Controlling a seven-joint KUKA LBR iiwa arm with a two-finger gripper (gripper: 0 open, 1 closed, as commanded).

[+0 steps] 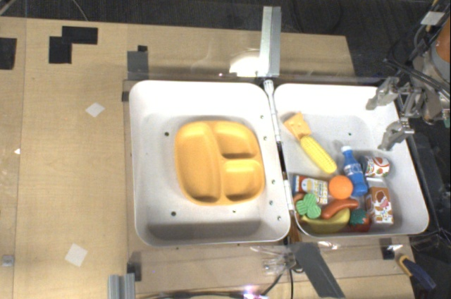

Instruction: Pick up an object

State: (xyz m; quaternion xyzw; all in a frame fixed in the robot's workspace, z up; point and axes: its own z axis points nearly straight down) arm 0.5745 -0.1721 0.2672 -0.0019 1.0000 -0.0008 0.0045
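The gripper hung spread and empty over the right bin's far corner; toys crowded its near end.

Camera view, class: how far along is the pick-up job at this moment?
Done: nothing looks picked; the corn cob, orange ball and blue bottle all lie in the right bin. In hand: the hand sits at that bin's far right edge, with nothing between its fingers. Left: reach in, grasp one object, lift.
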